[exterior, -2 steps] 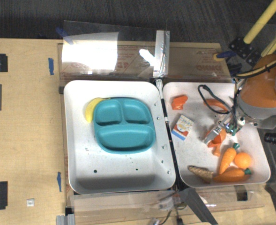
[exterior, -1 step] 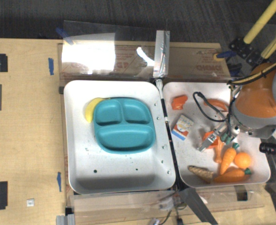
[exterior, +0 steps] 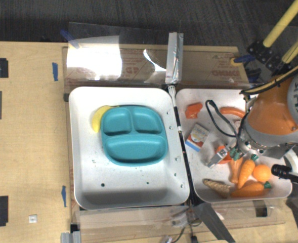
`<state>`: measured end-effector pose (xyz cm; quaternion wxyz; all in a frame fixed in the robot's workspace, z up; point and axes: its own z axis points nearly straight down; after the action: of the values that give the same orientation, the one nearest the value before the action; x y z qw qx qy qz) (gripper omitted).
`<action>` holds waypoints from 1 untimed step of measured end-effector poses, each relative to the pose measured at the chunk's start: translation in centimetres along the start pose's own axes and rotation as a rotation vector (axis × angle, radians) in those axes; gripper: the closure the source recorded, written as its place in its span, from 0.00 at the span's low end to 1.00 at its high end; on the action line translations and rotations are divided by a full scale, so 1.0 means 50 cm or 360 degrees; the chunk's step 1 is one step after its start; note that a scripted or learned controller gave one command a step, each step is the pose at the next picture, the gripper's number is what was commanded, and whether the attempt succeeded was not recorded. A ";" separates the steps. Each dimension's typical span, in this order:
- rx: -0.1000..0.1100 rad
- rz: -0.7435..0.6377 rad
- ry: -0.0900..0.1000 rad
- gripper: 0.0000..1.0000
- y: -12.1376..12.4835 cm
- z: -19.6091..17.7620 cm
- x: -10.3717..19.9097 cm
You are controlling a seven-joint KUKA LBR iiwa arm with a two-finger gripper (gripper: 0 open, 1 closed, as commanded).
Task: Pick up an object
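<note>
The gripper (exterior: 236,153) is low in the right bin (exterior: 199,186), under the orange band (exterior: 272,116) of the arm, and its tip sits among a cluster of small toys; whether it is spread or pressed together cannot be told from here, because the wrist hides most of it, and nothing can be seen pinched in it. Right at the tip lie a small grey and red object (exterior: 217,156) and the green top of an upright toy carrot (exterior: 246,171), with a thinner orange carrot (exterior: 235,172) beside it. Just right of those sits a round orange fruit (exterior: 262,173), and below them another orange carrot (exterior: 250,189) lies flat along the bin's near wall, next to a brown, speckled piece (exterior: 217,186). Left of the gripper, nearer the divider between bins, stands a small white carton (exterior: 198,136) with red and blue print. Toward the far side of the same bin lie an orange-red chunk (exterior: 193,110) and a curved orange piece (exterior: 232,112), with a black cable (exterior: 220,121) looping across the bin floor between them and the arm. The left bin (exterior: 88,176) holds a teal divided plate (exterior: 134,134) lying flat, and a yellow object (exterior: 97,117) peeks out from under its far left edge. Both bins rest on a cardboard-covered bench (exterior: 27,146).
</note>
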<state>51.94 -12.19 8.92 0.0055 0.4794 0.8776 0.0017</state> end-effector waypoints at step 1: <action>-0.0012 -0.0003 -0.0011 1.00 0.006 -0.025 -0.004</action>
<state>52.27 -12.19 10.18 0.0103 0.4785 0.8780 0.0033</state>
